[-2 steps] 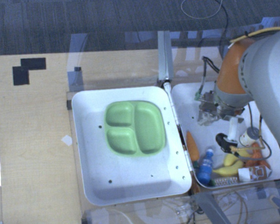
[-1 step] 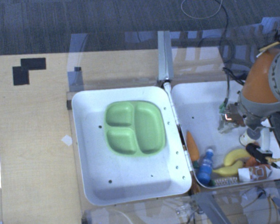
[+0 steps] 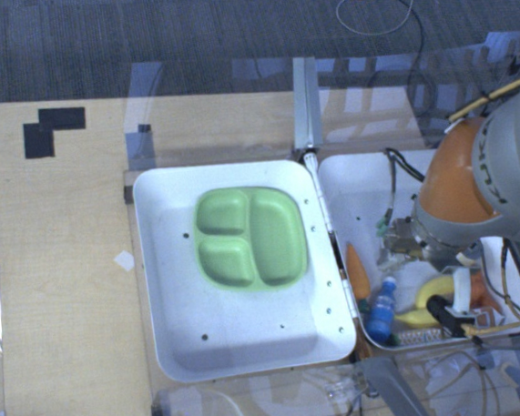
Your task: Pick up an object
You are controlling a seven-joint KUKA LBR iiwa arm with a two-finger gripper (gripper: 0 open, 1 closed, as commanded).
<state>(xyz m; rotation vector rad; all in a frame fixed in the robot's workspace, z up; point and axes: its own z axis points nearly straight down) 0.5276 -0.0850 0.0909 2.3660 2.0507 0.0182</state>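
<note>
The arm (image 3: pixel 477 182) reaches down into the right bin (image 3: pixel 358 184); whether the gripper (image 3: pixel 408 245) is wide or narrow cannot be told. Beneath it lie a carrot (image 3: pixel 358 271), blue bottle (image 3: pixel 381 312) and banana (image 3: pixel 430 293).

The pale wooden bench (image 3: pixel 67 294) bears 2 white bins, left bin (image 3: pixel 177 348) and right bin (image 3: pixel 353 180), side by side.

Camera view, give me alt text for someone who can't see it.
A grey and orange robot arm reaches down from the right into the right white bin, above a carrot, a blue bottle and a banana. The left white bin holds a green divided plate.
</note>
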